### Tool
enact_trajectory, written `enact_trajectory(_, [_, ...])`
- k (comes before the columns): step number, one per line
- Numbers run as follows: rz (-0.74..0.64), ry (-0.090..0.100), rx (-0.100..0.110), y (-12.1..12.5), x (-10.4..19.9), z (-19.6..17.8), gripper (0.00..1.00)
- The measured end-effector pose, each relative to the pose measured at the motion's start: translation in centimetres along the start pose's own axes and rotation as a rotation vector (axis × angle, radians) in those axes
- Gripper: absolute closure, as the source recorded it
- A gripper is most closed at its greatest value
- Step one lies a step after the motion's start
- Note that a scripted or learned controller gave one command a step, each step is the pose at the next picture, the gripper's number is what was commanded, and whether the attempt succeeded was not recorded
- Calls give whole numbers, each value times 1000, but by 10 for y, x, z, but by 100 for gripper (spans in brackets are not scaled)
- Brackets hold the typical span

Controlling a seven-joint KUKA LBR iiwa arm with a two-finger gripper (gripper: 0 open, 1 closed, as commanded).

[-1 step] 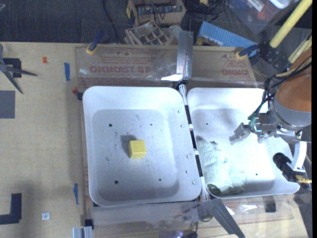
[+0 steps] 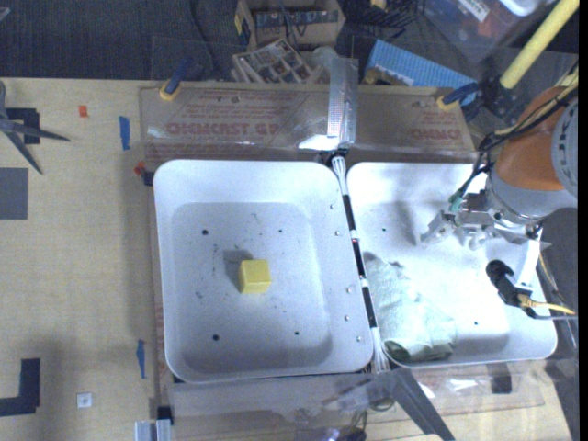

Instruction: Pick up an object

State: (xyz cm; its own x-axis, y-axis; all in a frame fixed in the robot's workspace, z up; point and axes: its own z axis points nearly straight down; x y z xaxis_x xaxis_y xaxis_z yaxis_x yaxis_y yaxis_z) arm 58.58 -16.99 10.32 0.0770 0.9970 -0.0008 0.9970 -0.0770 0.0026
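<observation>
Nearest you, a rolled pale cloth (image 2: 409, 315) lies along the right bin (image 2: 542, 343)'s near-left wall, while a yellow block (image 2: 254, 276) sits mid-floor in the left bin (image 2: 184, 191). Farther back, your pincer (image 2: 459, 225) hovers over bare floor, its spread impossible to tell, nothing visibly held; descend there and you likely close on air, both objects well apart from it.

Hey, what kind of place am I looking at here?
Probably a robotics lab bench for grasping trials: a robot arm reaches over two white bins, one with a yellow block, the other a rolled cloth. Cables and boxes clutter the back.
</observation>
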Motion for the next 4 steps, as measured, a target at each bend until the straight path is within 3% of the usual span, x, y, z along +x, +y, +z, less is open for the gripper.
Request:
enact_trajectory(1, [3,0,-4,1,-2,-10,100])
enact_trajectory(2, [381,1,7,-53,-18,-16,100])
enact_trajectory(3, [818,-1,4,-39,-10,-111,100])
enact_trajectory(4, [1126,-2,8,-65,23,-121,100])
